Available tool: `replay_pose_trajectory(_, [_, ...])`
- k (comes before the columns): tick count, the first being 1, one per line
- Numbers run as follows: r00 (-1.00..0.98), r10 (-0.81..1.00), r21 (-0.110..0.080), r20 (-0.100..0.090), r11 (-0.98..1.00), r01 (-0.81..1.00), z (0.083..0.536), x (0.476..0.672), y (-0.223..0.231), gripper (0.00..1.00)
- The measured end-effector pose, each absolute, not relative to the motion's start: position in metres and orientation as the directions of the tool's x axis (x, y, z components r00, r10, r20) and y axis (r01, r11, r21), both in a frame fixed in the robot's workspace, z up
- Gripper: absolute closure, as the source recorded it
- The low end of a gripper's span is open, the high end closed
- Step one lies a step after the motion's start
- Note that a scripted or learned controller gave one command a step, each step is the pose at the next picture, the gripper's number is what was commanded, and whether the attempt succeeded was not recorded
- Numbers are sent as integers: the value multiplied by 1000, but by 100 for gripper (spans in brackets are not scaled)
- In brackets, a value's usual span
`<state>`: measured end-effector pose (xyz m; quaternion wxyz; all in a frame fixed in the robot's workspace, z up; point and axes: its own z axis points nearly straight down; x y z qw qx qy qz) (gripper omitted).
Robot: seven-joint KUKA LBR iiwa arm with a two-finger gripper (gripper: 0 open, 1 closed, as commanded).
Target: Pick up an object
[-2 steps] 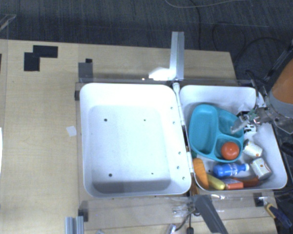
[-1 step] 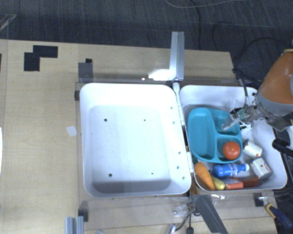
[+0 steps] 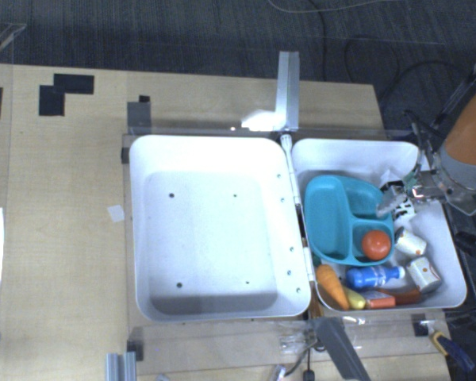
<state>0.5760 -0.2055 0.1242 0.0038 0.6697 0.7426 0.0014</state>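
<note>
Jaws sit low over the right bin (image 3: 343, 155), at the 3 o'clock rim of a teal divided tray (image 3: 333, 213). They are small and blurred against the white bin wall, so I cannot tell whether they are spread or pressed together, and nothing can be seen between them. The arm (image 3: 470, 137) comes in from 3 o'clock, its orange band showing above a grey wrist.

All the loose objects lie in the right bin. The teal tray takes up that bin's centre and 9 o'clock side. A red-orange ball (image 3: 375, 245) rests in the tray's small compartment at 5 o'clock, just below the jaws. A white cylinder (image 3: 411, 244) lies on its side at the ball's 3 o'clock, outside the tray and close to it. A pale grey block (image 3: 423, 275) lies at the cylinder's 5 o'clock. Along the bin's 6 o'clock wall, a blue bottle (image 3: 373, 277) lies flat just beside the tray's lower edge, with an orange carrot (image 3: 331, 284) at the bottle's 9 o'clock, angled toward the corner. A yellow piece (image 3: 357, 301) and a reddish-brown stick (image 3: 395, 298) lie beneath the bottle, against the wall.

At 9 o'clock from the right bin, the left bin (image 3: 139, 213) sits alongside it, rims nearly touching. A metal post (image 3: 288, 86) rises at 12 o'clock between the two. On the pale worktop (image 3: 55, 236), black tape patches (image 3: 63, 92) lie toward 10 o'clock.
</note>
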Motion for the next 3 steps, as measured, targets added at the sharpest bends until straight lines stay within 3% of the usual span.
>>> replay_pose_trajectory(1, [-103, 995, 7, -3, 103, 995, 124, 576, -205, 0])
replay_pose_trajectory(2, [-328, 945, 18, -14, 328, 944, 95, 607, -207, 0])
replay_pose_trajectory(3, [-333, 943, 31, -26, 334, 942, 110, 611, -207, 100])
